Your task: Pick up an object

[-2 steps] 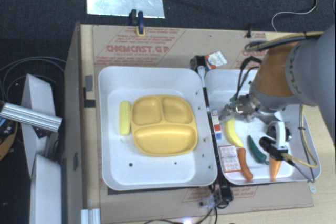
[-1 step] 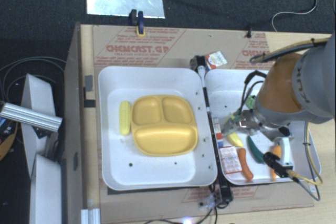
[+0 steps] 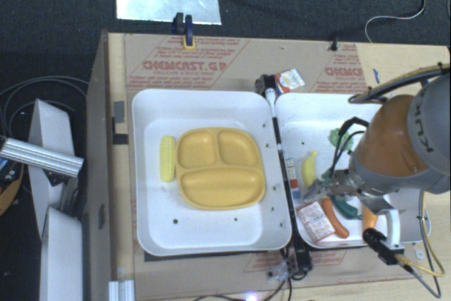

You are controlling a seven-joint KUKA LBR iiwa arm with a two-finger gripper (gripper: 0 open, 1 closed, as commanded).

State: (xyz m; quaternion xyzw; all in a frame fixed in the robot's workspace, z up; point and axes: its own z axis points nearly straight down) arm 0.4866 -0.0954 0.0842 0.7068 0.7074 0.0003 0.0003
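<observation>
Small yellow plastic banana [image 3: 309,167] lies in right white bin [image 3: 303,113] near its left wall, gripper [image 3: 331,185] just beside it, opening can't tell; best drop straight over banana, clear of orange hotdog [image 3: 334,217] and divider.

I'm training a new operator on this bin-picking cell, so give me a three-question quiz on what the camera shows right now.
1. True or false: the corn cob lies inside a compartment of the yellow divided plate.
2. Which bin holds the banana?
 A. left bin
 B. right bin
 C. neither
3. Fill in: the hot dog lies beside a red-and-white ____.

Key
1. False: it lies on the left bin floor, left of the plate.
2. B
3. packet
</observation>
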